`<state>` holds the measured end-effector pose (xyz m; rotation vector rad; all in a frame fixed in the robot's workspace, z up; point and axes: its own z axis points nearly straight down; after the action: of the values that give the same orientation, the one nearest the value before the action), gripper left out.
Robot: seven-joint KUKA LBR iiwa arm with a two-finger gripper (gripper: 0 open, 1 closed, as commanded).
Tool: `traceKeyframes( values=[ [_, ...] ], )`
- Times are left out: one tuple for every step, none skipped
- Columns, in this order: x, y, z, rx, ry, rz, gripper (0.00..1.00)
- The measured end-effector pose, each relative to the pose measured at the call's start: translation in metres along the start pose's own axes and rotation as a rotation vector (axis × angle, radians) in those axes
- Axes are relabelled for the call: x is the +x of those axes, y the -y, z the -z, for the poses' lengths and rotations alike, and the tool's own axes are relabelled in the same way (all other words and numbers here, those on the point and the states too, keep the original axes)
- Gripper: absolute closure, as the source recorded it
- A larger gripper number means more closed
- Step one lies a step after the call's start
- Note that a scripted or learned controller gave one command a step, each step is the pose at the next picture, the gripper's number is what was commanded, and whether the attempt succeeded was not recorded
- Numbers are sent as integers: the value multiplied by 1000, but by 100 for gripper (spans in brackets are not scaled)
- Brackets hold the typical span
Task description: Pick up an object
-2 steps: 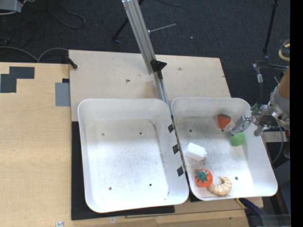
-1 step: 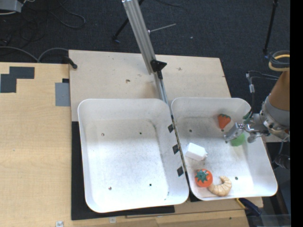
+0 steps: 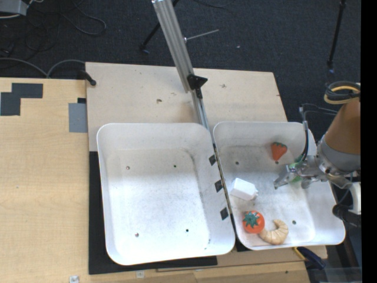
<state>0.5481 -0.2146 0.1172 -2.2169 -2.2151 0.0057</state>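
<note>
Over the right bin's (image 3: 330, 232) right-hand side, the gripper (image 3: 290, 177) hangs low above the bin floor, reaching in from the tabletop's right edge. Fingers point toward the bin's middle; whether they are parted or closed cannot be told at this size. Nothing is visibly between them.

Right bin contents:
- strawberry (image 3: 278, 151), red-orange, near the far wall, just beyond the gripper and apart from it.
- white block (image 3: 243, 189), close to the divider side, roughly mid-length of the bin.
- tomato (image 3: 253, 221), red with a green top, toward the near wall.
- croissant (image 3: 275, 233), tan and curved, just beside the tomato on its right, near the bin's near edge; they look to be touching or nearly so.

Left bin (image 3: 118, 140) sits beside the right one; the two rims meet along the middle of the tabletop (image 3: 135, 93).

Grey arm (image 3: 344, 140) with its orange band shows at the tabletop's right edge. A slanted metal rail (image 3: 177, 46) runs from the far side down to where the bins meet.
</note>
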Motion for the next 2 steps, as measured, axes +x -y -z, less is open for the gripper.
traceKeyframes(
  values=[
    [-1, -1, 13, -4, 1, -5, 100],
    [-1, -7, 57, -10, 3, 2, 100]
  ],
)
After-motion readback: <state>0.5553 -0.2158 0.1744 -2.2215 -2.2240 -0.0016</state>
